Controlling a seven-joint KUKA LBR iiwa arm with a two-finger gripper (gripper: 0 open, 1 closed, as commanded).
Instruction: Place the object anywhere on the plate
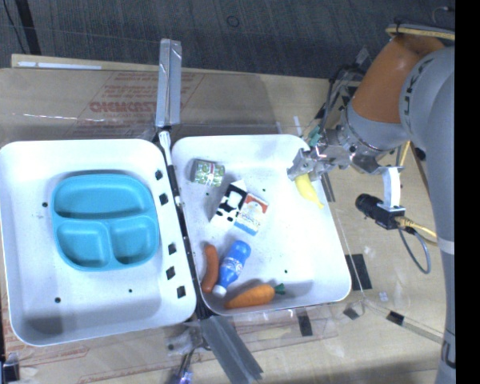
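A blue plate (104, 218) with three compartments lies in the left bin (24, 294). My gripper (306, 166) hangs over the upper right part of the right bin (324, 254), near its right wall. It is shut on a small yellow banana (310, 190), whose upper end sits between the fingers while the rest slants down and to the right. The plate is far to the gripper's left, across the divider between the bins.
The right bin holds a small can (207, 171), a black-and-white box (231, 202), a small carton (253, 214), a sausage (210, 266), a blue bottle (233, 266) and a carrot (252, 296). A metal post (168, 86) rises behind the divider. Cables (400, 218) trail at the right.
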